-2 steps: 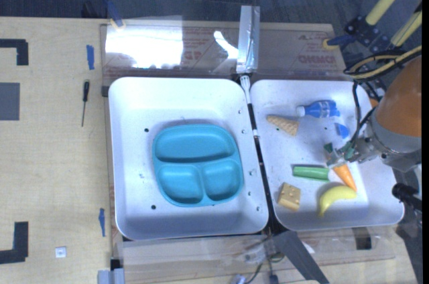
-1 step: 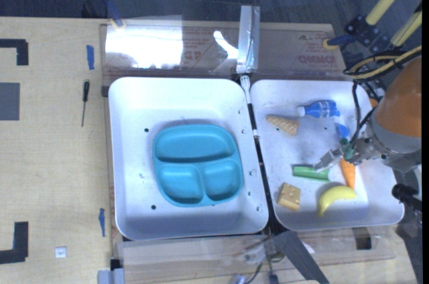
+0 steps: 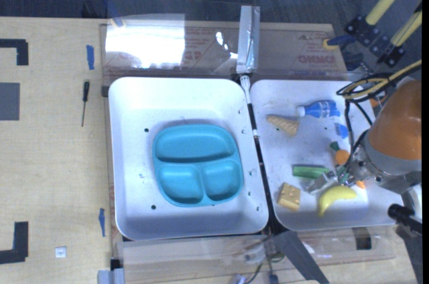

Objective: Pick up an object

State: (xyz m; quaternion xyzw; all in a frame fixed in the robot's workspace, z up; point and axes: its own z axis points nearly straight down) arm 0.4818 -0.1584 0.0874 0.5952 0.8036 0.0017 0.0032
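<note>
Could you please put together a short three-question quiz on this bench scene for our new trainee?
1. Multiple choice: what lies in the left bin? A) a red bowl B) a blue divided tray C) a pair of scissors
2. True or false: the yellow banana lies in the same bin as the blue divided tray.
3. Fill in: the ice cream cone lies in the ____ bin, near its upper left part.

Key
1. B
2. False: the banana is in the right bin, close to the gripper.
3. right
</note>
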